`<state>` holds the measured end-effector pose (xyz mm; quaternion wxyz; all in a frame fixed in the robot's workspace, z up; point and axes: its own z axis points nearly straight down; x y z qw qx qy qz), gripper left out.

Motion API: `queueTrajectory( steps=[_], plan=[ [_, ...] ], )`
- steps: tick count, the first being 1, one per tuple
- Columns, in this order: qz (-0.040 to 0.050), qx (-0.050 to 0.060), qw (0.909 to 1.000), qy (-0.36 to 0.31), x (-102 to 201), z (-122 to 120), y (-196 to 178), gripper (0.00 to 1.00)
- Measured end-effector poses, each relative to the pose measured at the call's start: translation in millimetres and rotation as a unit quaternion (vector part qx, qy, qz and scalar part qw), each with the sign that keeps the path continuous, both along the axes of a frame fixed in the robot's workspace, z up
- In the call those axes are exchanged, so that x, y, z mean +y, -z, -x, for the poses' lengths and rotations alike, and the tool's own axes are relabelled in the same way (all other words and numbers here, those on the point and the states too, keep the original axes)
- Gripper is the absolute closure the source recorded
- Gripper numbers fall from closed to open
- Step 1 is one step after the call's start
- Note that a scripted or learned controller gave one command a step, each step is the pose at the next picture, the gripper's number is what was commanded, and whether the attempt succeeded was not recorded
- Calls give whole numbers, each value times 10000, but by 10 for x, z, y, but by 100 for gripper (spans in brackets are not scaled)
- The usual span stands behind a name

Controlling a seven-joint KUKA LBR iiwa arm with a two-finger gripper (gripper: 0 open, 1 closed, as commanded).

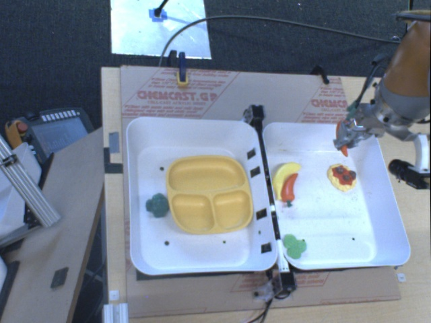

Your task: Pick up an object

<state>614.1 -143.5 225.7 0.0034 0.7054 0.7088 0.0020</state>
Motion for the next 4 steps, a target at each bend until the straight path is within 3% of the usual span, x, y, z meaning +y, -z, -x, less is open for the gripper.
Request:
queueTrajectory(
  steps=[1, 4],
  plan=[
    [-6, 21, 10000, 1, 0, -9, -77, 100],
    [-18, 39, 10000, -20, 1448, 449, 69, 100]
  ],
)
